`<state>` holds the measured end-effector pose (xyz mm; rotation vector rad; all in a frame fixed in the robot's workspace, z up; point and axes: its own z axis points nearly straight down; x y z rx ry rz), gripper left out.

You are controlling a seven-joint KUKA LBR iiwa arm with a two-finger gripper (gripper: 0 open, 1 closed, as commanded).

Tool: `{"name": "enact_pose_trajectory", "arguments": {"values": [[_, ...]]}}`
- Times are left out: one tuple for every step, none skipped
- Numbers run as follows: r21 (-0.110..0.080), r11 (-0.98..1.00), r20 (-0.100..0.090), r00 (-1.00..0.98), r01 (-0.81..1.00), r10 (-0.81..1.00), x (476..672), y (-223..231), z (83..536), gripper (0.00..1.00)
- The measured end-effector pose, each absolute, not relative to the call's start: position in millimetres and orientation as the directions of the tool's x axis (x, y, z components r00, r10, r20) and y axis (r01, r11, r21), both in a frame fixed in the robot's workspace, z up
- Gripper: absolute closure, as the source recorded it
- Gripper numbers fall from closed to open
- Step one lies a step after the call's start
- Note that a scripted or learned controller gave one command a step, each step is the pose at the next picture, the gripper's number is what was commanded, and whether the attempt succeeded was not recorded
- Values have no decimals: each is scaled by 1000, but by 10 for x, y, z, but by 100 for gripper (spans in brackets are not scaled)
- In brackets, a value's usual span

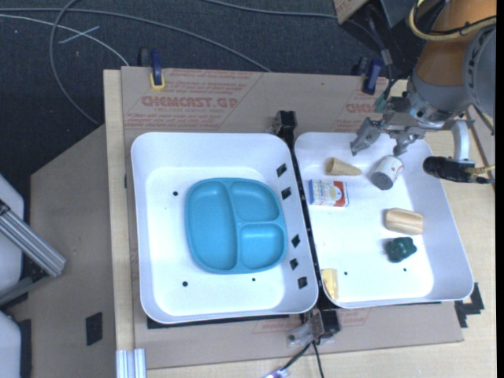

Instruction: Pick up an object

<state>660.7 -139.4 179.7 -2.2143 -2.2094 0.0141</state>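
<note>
The gripper (385,138), fingers spread apart and holding nothing, is poised just above the white cup (386,172), which lies tilted directly on its near side.

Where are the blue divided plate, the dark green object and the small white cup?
blue divided plate (235,224), camera view, on its central ridge in the left bin.
dark green object (400,248), camera view, on its middle.
small white cup (386,171), camera view, on its side wall.

It looked like a robotics lab: a cardboard-covered bench (197,93) clamped at the edge, loose cables (94,22) on dark carpet, probably a test cell.
</note>
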Motion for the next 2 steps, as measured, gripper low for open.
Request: {"name": "enact_pose_trajectory", "arguments": {"values": [[0, 1, 1, -1, 1000, 1000, 6642, -1391, 1894, 0], [-7, 1, 2, -1, 1000, 1000, 6548, -1331, 1335, 0]]}}
